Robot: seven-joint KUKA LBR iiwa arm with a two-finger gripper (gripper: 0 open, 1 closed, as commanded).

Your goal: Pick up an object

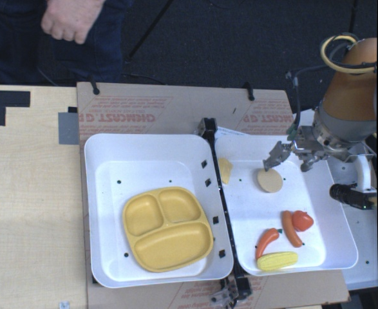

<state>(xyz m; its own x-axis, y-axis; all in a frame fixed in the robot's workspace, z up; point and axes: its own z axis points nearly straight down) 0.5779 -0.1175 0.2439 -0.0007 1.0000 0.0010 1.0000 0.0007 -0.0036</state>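
Over the right bin (343,237), toward its 12 o'clock edge: the gripper (274,161), fingers slightly parted with nothing between them, tips just above and at 11 o'clock of a tan round disc (270,181). At 5 o'clock of the disc: red tomato (302,221), sausage (290,229), red chili (266,241), corn cob (277,260). In the left bin (105,172): yellow divided tray (168,228).
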